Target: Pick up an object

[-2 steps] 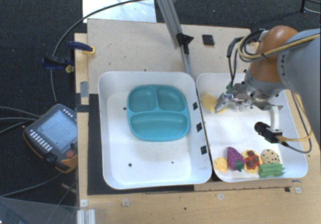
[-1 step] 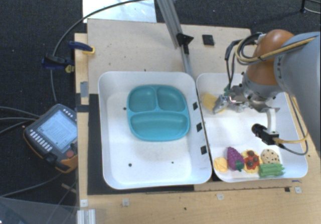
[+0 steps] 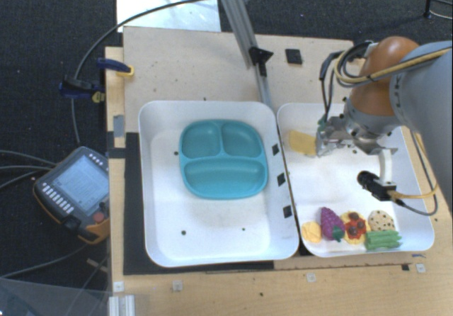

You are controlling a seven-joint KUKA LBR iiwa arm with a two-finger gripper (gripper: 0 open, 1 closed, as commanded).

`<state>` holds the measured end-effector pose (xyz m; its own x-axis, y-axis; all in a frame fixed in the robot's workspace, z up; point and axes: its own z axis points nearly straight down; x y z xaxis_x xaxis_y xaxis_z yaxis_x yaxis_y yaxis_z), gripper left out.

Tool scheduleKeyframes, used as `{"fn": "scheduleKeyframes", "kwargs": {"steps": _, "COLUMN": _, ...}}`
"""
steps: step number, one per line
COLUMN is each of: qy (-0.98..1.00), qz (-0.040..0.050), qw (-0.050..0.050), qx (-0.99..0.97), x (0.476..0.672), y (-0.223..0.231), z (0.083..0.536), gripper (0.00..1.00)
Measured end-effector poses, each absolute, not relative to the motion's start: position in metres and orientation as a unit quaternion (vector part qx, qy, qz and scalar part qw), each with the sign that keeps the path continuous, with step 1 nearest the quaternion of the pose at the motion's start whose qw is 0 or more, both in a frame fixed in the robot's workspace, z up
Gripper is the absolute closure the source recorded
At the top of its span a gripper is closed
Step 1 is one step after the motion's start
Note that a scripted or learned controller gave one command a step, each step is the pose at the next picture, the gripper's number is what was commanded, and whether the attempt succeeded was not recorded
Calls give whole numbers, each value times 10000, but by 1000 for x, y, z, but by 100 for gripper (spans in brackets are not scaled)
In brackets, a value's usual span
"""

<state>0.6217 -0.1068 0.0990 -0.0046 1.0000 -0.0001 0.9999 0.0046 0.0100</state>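
Gripper [image 3: 324, 143] low in the right bin [image 3: 333, 187], just beside or touching the yellow wedge [image 3: 302, 142] (finger state can't be told from here), so probably mid-reach; next it must close on it and lift.

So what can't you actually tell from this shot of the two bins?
- Fingers, camera view: the wrist covers them, so a grip on the yellow piece is unclear.
- Toy foods in the right bin's near corner: too small to name surely.
- Arm: cut off by the right edge.
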Motion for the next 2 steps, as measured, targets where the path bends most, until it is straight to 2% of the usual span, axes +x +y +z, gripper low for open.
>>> {"fn": "scheduleKeyframes", "kwargs": {"steps": 2, "qy": 7091, "qz": 22, "qw": 27, "qx": 7051, "x": 628, "y": -110, "z": 187, "gripper": 100}}
